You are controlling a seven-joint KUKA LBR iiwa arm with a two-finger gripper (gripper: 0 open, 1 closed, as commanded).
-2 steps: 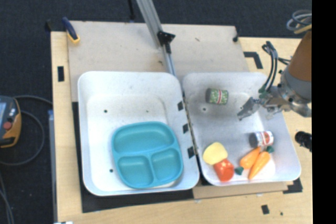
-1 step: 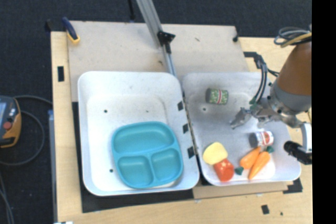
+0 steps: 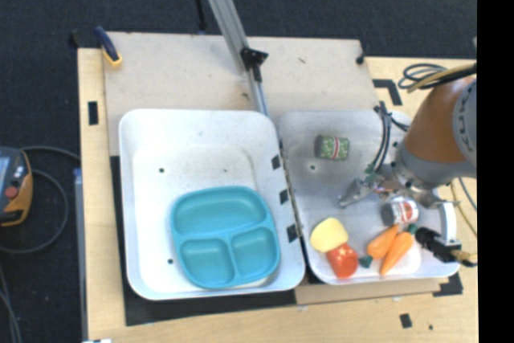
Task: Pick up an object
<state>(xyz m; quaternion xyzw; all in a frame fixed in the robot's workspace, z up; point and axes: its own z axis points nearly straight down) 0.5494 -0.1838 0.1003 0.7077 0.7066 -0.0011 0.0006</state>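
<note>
Overhead slanted view of a wooden tabletop [image 3: 177, 72] carrying two shallow white bins. The left white bin [image 3: 161, 140] holds a turquoise plastic plate with three compartments [image 3: 225, 237] toward its 5 o'clock corner. The right white bin [image 3: 321, 173] holds the candidate objects: a small green cylindrical can lying on its side [image 3: 332, 146] at about 12 o'clock, a yellow rounded plastic fruit [image 3: 328, 234] and a red plastic pepper [image 3: 343, 259] touching each other at about 6 o'clock, two orange plastic carrots [image 3: 389, 247] just beside them toward 5 o'clock, and a small red-and-white can [image 3: 401, 211] at about 3 o'clock.

The grey arm with orange band [image 3: 438, 132] enters from 3 o'clock and the hand [image 3: 359, 190] sits low over the bin's centre. Whether its fingers stand apart or together cannot be told, and nothing is visibly between them.

Judged step: approach, with no object yet secured. The nearest candidates are the red-and-white can and the yellow fruit. The next move calls for centring the hand over one item, descending so the fingers straddle it, and avoiding the crowded cluster at 5 to 6 o'clock.
</note>
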